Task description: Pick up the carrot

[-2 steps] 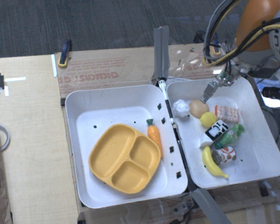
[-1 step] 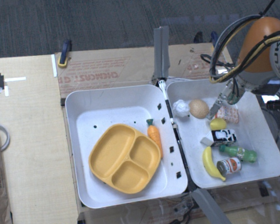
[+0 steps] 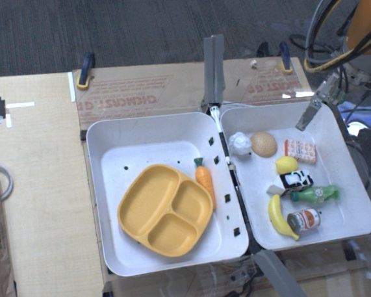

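Where the left bin (image 3: pixel 104 185) meets the divider, the carrot (image 3: pixel 204 177) lies against the right edge of the yellow divided plate (image 3: pixel 166 210), just beside the bin's right wall. Its long axis runs roughly parallel to that wall, from the far side of the bin toward the near side; the green top points toward the far edge, and the orange body tapers toward the near edge. It appears to touch the plate's rim, though the contact is hard to confirm from this slant.

The arm comes in at the far right corner of the right bin (image 3: pixel 362 225), its orange band and cables up beyond the bin's far right rim. The gripper (image 3: pixel 309 114) hangs over that corner, angled down and toward the bin's middle, well apart from the carrot. Its tip is too small and blurred to read, so I cannot tell how it is set, and nothing is seen in it.

Within the right bin sit a white crumpled object (image 3: pixel 240 144), a tan egg-shaped item (image 3: pixel 263 144), a red-and-white packet (image 3: pixel 300 150), a lemon (image 3: pixel 286 165), a black-and-white item (image 3: pixel 296 180), a green bottle (image 3: pixel 315 194), a banana (image 3: pixel 278 217) and a can (image 3: pixel 303 220).
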Motion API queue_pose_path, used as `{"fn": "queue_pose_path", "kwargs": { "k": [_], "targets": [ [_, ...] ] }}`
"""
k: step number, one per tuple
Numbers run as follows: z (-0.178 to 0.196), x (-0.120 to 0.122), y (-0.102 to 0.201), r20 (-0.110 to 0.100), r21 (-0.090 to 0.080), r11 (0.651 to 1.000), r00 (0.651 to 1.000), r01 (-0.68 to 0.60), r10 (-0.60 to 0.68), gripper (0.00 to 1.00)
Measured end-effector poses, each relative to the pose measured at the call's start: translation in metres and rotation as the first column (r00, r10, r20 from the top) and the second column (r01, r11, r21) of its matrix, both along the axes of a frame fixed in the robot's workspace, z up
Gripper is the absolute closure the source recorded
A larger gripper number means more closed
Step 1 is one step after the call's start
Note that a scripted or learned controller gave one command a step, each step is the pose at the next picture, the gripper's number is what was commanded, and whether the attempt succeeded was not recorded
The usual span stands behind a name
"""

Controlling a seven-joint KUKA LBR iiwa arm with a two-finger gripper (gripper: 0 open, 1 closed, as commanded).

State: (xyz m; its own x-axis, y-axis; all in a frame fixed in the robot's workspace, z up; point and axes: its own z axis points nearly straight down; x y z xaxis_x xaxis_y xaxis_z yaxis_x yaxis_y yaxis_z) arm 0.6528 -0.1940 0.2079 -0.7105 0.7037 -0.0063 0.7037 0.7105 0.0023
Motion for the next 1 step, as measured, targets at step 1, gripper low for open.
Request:
{"fn": "queue_pose_path", "kwargs": {
  "k": [1],
  "targets": [
    [0.0666,-0.0351,0.0264,-0.002,0.0,0.995,0.995,-0.096,0.096,0.0]
  ]
}}
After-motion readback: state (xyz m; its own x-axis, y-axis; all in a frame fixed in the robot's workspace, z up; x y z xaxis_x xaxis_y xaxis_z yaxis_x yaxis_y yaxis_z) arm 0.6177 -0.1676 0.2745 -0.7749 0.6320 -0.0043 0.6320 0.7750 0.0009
